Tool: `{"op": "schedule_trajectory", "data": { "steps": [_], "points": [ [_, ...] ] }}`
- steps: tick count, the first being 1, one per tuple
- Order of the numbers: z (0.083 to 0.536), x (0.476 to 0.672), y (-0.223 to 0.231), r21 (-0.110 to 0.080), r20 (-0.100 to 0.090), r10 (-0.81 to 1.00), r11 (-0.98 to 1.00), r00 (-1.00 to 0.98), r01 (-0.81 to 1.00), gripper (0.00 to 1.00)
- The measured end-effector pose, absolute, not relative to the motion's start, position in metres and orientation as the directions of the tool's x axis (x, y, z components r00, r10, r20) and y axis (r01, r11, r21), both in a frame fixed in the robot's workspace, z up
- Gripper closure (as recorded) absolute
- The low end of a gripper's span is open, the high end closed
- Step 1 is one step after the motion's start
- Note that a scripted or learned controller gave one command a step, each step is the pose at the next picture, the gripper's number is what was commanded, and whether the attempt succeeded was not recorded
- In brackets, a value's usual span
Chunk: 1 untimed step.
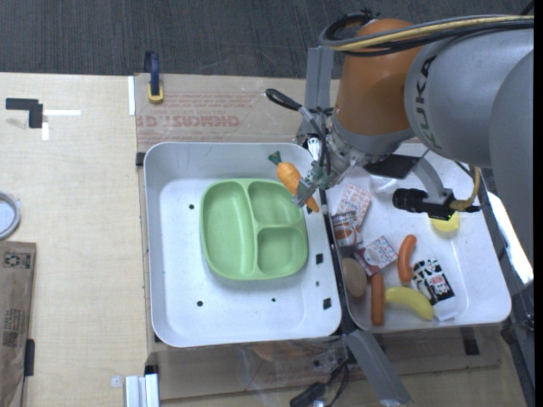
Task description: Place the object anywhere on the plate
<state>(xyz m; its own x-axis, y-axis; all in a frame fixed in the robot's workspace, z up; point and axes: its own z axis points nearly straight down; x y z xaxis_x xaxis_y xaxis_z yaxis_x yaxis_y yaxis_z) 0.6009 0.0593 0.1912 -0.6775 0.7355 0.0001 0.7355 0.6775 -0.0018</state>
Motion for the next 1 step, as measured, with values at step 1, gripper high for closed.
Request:
{"op": "schedule_trajectory", "data": {
  "steps": [1],
  "points": [
    [0.1912, 0.601, 0.059, -0.002, 0.0, 0.736, 0.677, -0.677, 0.736, 0.0]
  ]
}}
